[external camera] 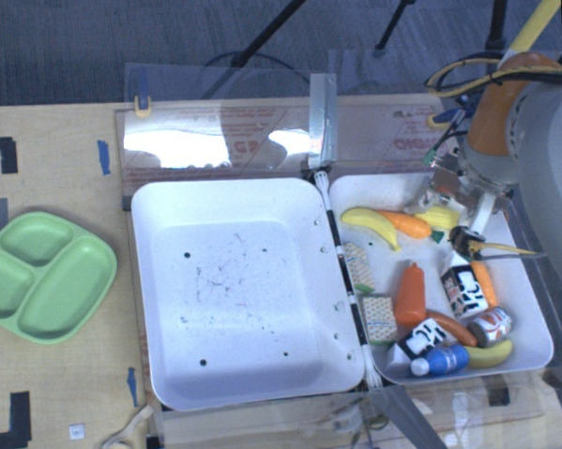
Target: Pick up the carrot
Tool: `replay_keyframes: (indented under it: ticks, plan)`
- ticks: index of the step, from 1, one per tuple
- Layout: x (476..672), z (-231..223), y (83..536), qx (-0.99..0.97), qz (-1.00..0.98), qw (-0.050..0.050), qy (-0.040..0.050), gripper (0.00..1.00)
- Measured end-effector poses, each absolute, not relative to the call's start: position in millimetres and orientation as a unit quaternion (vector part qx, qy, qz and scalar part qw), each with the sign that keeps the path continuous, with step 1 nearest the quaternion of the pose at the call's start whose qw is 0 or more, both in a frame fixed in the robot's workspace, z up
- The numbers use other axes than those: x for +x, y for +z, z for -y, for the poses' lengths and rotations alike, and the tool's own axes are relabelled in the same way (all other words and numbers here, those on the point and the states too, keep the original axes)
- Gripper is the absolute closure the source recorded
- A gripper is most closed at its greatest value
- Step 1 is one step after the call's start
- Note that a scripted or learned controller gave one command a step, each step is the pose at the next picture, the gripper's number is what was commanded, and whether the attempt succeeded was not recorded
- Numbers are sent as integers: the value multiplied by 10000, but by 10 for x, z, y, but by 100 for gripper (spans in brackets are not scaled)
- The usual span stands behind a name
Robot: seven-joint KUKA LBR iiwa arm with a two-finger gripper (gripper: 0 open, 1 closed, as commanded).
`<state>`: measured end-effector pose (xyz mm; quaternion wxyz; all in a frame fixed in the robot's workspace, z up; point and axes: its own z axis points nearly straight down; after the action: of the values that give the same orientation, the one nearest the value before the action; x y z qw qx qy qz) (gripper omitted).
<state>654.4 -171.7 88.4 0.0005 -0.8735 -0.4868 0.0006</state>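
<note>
Where the bench (51, 137) is viewed from above, two white bins are seen side by side: the left bin (237, 287), bare inside, and the right bin (536, 332), crowded with items. A green divided plate (44, 276) is set on the bench well left of the bins. The arm (515, 113) is positioned over the right bin's far corner. The gripper (464, 220) is lowered near a yellow banana (370, 225); its state cannot be told. The carrot (405, 224) is found lying against the banana, just left of the gripper.
</note>
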Motion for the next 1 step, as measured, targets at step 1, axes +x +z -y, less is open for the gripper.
replay_keyframes:
  ticks: [1]
  plan:
    - [6207,987,1350,-9089,4170,12,8,0]
